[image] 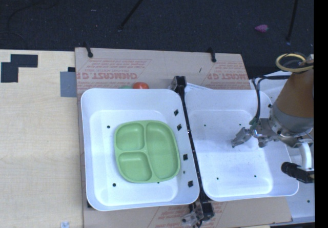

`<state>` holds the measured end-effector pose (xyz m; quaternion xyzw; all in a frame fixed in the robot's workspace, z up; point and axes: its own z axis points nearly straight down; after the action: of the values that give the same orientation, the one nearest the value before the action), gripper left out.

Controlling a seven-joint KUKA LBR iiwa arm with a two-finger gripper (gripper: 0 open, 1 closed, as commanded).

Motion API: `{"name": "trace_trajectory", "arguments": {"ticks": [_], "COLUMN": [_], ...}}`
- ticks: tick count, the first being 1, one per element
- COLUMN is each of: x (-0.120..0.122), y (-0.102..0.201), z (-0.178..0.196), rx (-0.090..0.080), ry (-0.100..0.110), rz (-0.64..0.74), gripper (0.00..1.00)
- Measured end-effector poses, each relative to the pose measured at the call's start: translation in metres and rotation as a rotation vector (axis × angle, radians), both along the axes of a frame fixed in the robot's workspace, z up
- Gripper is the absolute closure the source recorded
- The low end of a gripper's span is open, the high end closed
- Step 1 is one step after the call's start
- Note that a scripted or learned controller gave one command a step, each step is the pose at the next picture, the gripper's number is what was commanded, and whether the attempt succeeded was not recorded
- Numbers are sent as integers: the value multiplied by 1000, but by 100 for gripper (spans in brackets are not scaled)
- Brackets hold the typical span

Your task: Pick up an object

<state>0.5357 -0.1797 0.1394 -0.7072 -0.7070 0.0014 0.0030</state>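
A light green divided plate (pixel 147 151) with three compartments lies flat in the left white bin (pixel 97 109). My gripper (pixel 249 143) hangs over the right part of the right white bin (pixel 225 193), far from the plate. Its fingers (pixel 238 140) are spread open and nothing shows between them. I see no loose object on the bin floor under the gripper.
A small red-orange thing (pixel 140 86) with a bit of green beside it lies just behind the left bin's back rim on the cardboard (pixel 154 68). A black divider (pixel 187 145) runs between the two bins. Pale wooden bench (pixel 36 145) extends to the left.
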Motion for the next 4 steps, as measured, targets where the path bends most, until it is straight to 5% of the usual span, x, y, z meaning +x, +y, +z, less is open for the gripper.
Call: {"name": "trace_trajectory", "arguments": {"ticks": [1,2,4], "x": [-1,0,-7], "y": [1,0,8], "z": [-53,-40,47], "rx": [-1,-1,-2], "ry": [-1,-2,-6], "rz": [-1,-5,1], "gripper": [0,100,100]}}
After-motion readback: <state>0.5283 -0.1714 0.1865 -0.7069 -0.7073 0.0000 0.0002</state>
